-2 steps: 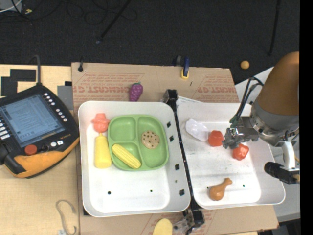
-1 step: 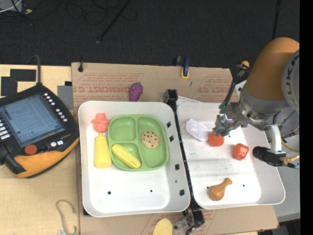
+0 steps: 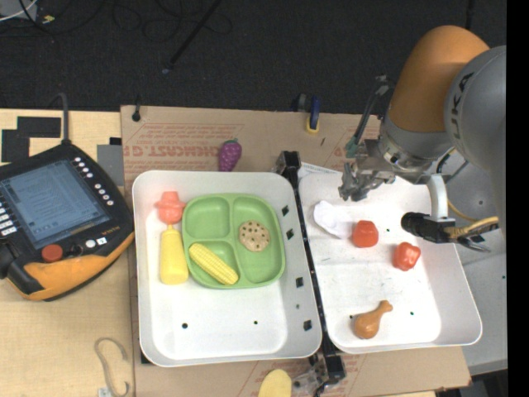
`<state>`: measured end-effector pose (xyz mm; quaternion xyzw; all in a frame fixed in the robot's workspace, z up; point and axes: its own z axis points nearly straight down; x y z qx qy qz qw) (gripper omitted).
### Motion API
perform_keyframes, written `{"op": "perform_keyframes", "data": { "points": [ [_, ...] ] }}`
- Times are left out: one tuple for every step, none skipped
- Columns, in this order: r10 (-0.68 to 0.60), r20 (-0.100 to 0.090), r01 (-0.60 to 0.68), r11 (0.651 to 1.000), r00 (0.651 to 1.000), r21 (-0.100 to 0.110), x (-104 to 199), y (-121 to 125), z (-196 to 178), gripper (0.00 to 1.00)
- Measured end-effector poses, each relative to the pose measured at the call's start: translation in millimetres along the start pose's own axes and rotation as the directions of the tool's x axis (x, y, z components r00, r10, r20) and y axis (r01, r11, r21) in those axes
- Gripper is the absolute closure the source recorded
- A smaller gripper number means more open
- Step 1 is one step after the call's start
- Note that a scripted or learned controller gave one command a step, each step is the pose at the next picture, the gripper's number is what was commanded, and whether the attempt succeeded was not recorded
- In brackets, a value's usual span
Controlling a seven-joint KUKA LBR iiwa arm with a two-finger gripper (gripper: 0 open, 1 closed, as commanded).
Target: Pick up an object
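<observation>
My gripper (image 3: 354, 190) hangs over the back of the right bin (image 3: 446, 321), just above and right of a white crumpled cloth-like object (image 3: 332, 218). A red tomato-like piece (image 3: 364, 234) lies beside that white object, and a red pepper-like piece (image 3: 406, 255) lies further right. Near the bin's front rests a brown chicken drumstick (image 3: 371, 318). I see nothing between the fingers.
The left bin (image 3: 215, 329) holds a green divided plate (image 3: 198, 222) with a corn cob (image 3: 213, 263) and a cookie (image 3: 254, 236). A yellow bottle (image 3: 172, 255) and a pink toy (image 3: 169, 208) lie beside the plate. A purple object (image 3: 230, 154) sits behind the bins and a teach pendant (image 3: 50, 213) at the left.
</observation>
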<state>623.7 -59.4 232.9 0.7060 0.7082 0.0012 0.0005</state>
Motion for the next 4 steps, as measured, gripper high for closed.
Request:
{"op": "perform_keyframes", "data": {
  "points": [
    [0.003, 0.001, -0.003, 1.000, 1.000, 0.006, -2, -4, 16, 1.00],
    [0.000, 0.001, 0.000, 1.000, 1.000, 0.005, -2, -4, 15, 1.00],
    [0.003, 0.000, -0.003, 1.000, 1.000, 0.002, 6, -2, -1, 1.00],
    [0.004, 0.001, -0.004, 1.000, 1.000, 0.005, 0, -8, -3, 1.00]
  ]
}}
